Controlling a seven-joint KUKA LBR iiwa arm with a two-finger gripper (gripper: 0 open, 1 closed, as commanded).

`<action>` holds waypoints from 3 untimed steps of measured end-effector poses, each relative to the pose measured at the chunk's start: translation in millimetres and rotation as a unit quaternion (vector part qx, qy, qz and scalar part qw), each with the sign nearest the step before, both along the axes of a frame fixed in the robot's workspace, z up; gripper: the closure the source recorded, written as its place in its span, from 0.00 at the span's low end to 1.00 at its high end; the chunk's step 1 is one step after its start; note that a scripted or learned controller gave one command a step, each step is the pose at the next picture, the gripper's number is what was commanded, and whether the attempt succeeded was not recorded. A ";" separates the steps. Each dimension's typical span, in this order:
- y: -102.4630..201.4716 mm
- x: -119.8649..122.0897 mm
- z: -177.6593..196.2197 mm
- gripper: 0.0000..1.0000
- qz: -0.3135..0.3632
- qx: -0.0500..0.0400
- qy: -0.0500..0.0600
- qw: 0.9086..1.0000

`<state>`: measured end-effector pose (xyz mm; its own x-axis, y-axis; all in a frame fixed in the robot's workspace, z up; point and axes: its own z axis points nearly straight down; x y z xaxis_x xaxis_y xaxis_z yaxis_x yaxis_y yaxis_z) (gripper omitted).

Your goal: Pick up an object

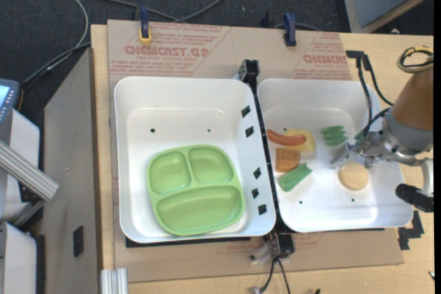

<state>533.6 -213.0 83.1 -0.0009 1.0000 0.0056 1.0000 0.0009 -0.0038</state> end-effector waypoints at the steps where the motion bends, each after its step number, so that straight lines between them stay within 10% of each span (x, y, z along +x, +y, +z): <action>1: -0.6 0.6 12.9 1.00 0.000 -0.001 -0.002 1.000; 3: 6.4 11.2 106.6 1.00 0.001 -0.004 -0.005 1.000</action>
